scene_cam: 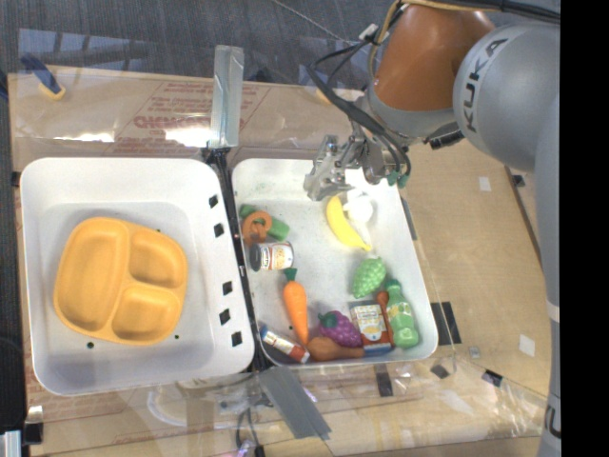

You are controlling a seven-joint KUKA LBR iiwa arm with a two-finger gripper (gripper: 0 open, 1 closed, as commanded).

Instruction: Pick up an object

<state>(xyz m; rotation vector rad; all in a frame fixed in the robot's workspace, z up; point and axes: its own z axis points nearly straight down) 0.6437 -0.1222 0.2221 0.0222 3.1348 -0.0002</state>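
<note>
Hovering claw (344, 181) just above the banana (344, 225), open or shut impossible to tell, could easily skid off that curved peel and grab nothing.

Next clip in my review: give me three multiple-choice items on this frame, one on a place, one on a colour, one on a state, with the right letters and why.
1. Where does the carrot lie?
A. in the left bin
B. in the right bin
C. on the bench outside both bins

2. What colour is the divided tray in the left bin?
A. yellow-orange
B. blue
C. black

3. How does the end effector stand to the banana?
A. it has lifted the banana over the left bin
B. it hangs over the far end of the right bin, banana lying on the floor below it
C. it is pressed on the tray

Answers: 1 B, the carrot lies on the right bin floor beside the small can. 2 A, the tray reads yellow-orange against white. 3 B, the banana rests on the bin floor.
</note>
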